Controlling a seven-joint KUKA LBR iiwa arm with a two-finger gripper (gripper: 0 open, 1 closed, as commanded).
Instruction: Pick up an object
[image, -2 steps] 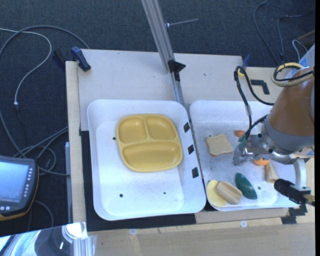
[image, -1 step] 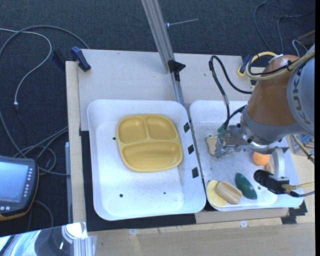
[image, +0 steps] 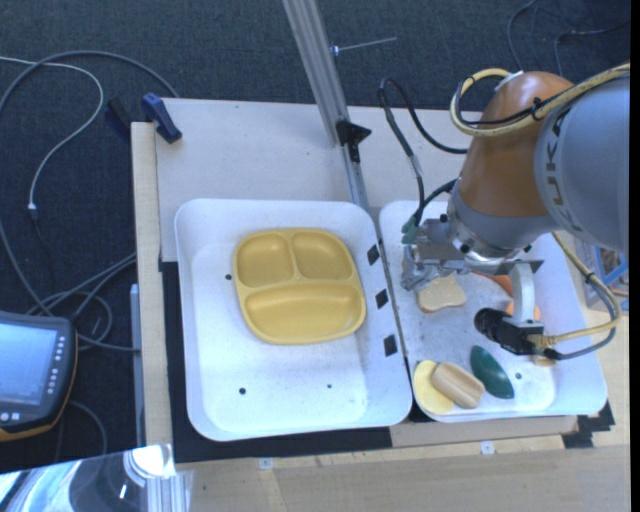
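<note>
Closest to the lens is the grey arm (image: 585, 150) with its orange band, which reaches in from the right and hangs over the far half of the right bin. Beneath everything lies the pale bench (image: 250, 150), set on dark carpet. The left bin (image: 280, 385) is the bigger of the two white bins, and the right bin (image: 565, 300) sits just beside it, their edges meeting along black clips.

A yellow divided plate (image: 297, 285) lies flat in the far half of the left bin, with two small compartments on its far side and one long compartment on its near side.

The gripper (image: 425, 272) points down into the right bin near that bin's left wall. The wrist hides its tips from this angle, so whether it is open or shut cannot be told, and nothing can be seen held in it.

All the loose objects to pick from are in the right bin. A tan bread roll (image: 458, 383) rests in the near-left corner, lying partly on a pale yellow disc (image: 426, 388). A tan toast slice (image: 442, 295) lies flat just on the near side of the gripper, touching it or nearly so. A dark green piece (image: 492, 372) lies just to the right of the roll. A small orange piece (image: 507, 283) shows to the right of the toast, partly hidden by the robot's hardware.
</note>
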